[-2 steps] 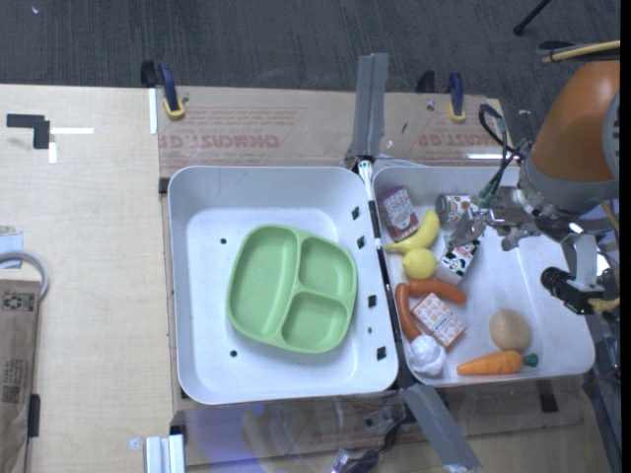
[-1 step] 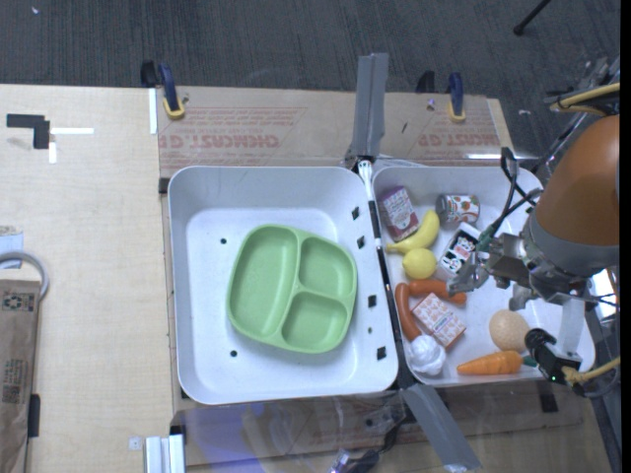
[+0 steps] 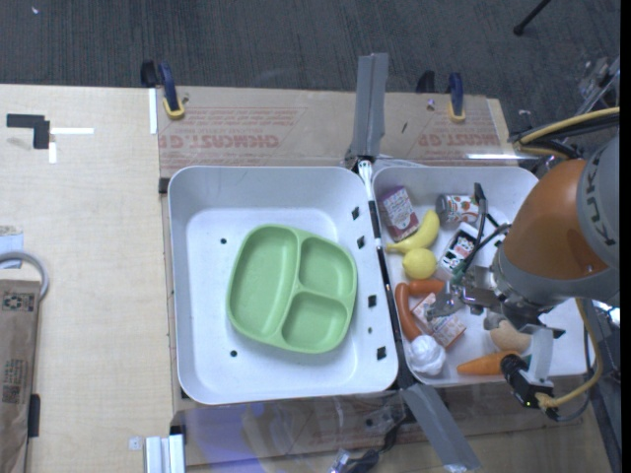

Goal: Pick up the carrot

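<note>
The KUKA arm point(image 3: 552, 230) reached over the right bin point(image 3: 513, 177), its jaws point(image 3: 471, 292) poised above the clutter; whether they were released or clenched could not be told. The carrot point(image 3: 480, 366) lay apart from them, near that bin's front wall, just right of a white ball point(image 3: 426, 355) and in front of a beige object point(image 3: 509, 338). A banana point(image 3: 422, 235) and lemon point(image 3: 419, 262) sat farther back. The left bin point(image 3: 187, 264) held 1 green divided plate point(image 3: 293, 289), likely a drop-off spot.

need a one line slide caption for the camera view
KUKA arm reaches over the right bin of toy food, carrot near its front edge; green divided plate in the left bin.
</note>
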